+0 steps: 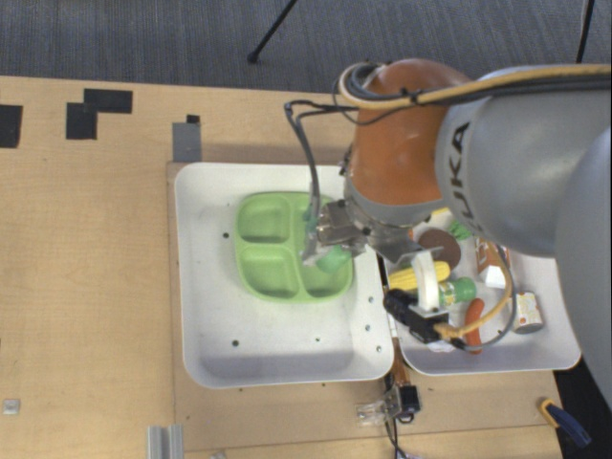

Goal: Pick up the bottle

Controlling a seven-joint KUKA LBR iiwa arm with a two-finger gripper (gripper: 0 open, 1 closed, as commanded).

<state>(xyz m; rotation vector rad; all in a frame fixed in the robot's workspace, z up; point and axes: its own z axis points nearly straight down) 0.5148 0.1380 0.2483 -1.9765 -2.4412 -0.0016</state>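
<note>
tool (320, 247) hangs over the green tray (273, 247) in the left bin (206, 285); its grip state can't be told.

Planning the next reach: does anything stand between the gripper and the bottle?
Yes. The gripper is over the green tray in the left bin; what looks like the bottle lies in the right bin, with yellow corn between them.

Green tray (273, 247) in left bin (206, 285)
</note>
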